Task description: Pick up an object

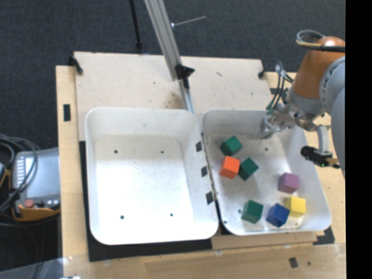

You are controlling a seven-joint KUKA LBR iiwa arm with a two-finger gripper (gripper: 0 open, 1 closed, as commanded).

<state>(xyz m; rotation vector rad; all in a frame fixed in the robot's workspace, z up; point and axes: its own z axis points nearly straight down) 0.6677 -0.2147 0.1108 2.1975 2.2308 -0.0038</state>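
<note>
The right bin (308, 173) holds several small blocks: a green one (231, 146) near its back left, an orange one (230, 167) touching another green one (249, 168), a purple one (288, 182), a yellow one (296, 205), a blue one (278, 214) and a third green one (252, 211) near the front. My gripper (268, 127) hangs over the bin's back edge, up and to the right of the blocks. No block sits at its tip.
The left bin (145, 173) stands beside the right one. A slanted metal post (165, 36) rises behind the bins. A grey box with cables (32, 182) sits off the bench at the left. The grey arm with its orange band (317, 68) comes in at the upper right.
</note>
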